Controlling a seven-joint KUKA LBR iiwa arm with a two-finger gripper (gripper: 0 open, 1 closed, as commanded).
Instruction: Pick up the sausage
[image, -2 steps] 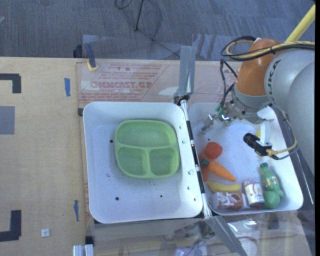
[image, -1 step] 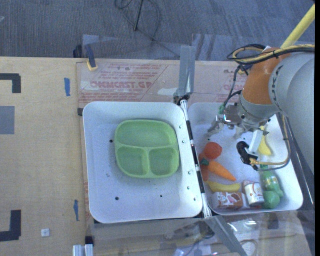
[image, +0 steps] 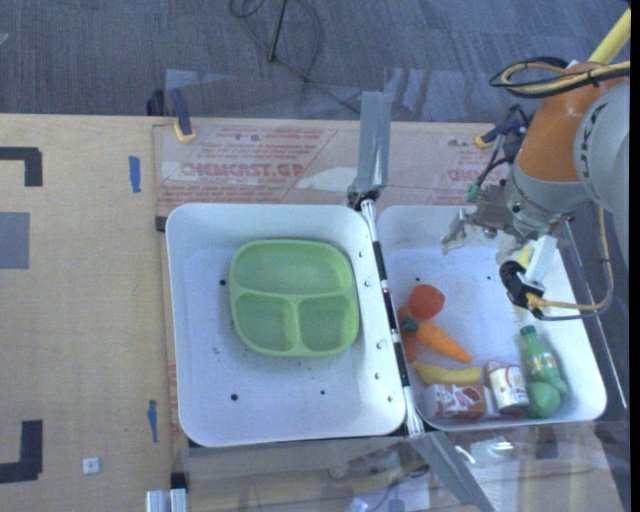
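Hovering over the right bin (image: 590, 395), the gripper (image: 470, 228) blurs; jaw state unclear, sausage perhaps hidden.

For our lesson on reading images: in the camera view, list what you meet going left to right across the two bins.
green divided plate → tomato → carrot → can → green bottle

A grey arm (image: 610, 150) is seen, banded in orange (image: 560, 130) above the wrist. Yellow and black cables (image: 545, 72) are looped over the orange section, and a yellow cable (image: 612, 40) is run along the upper link. Thin wires are trailed beside the wrist (image: 520, 215), where darker metal fittings are mounted.
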